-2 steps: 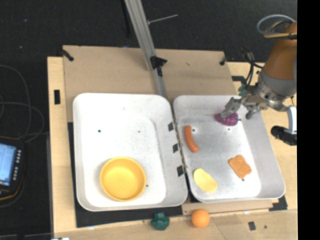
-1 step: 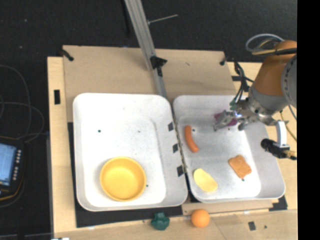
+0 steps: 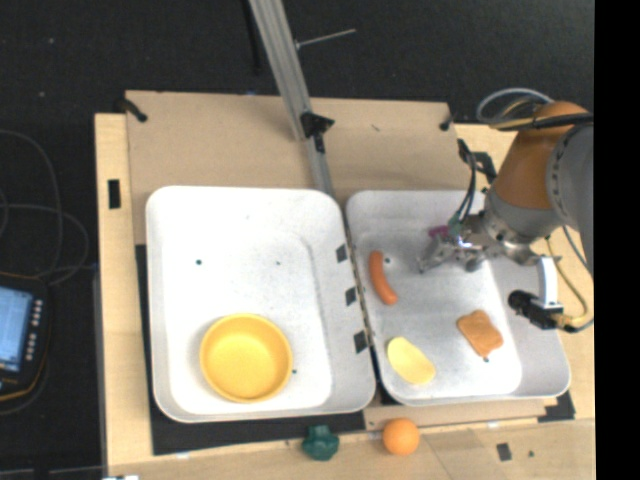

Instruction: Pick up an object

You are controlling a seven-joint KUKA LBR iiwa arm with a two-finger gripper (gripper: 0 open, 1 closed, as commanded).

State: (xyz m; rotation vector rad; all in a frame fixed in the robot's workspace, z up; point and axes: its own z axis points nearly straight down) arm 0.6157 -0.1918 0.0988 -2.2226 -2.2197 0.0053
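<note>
Nearest to me, on the bench's front lip outside the bins, sit an orange ball [image 3: 401, 436] and a small green object [image 3: 320, 443] beside it. Behind them the left bin [image 3: 240, 218] holds a yellow bowl [image 3: 246, 356] in its front half.

Over in the right bin [image 3: 420, 218] the arm [image 3: 535, 168] reaches in from the right, and its gripper [image 3: 448, 252] hangs low over the back half of the bin floor. Its dark fingers look a little spread with nothing between them, though from this slant I would not swear to how wide the gap is.

Three things lie within reach there. An orange sausage-shaped piece [image 3: 381, 277] lies just to the left of the gripper, close to the wall shared with the other bin, its long axis running front to back with a slight lean. A brown bread-like piece [image 3: 481, 333] lies nearer the front and a bit to the right of the gripper. A pale yellow slice [image 3: 410, 360] sits at the front-left corner, farthest off.

My guess is the sausage piece is the likeliest target (it is the closest), so the move would be a short shift left and down, with the fingers closing across its narrow width.
</note>
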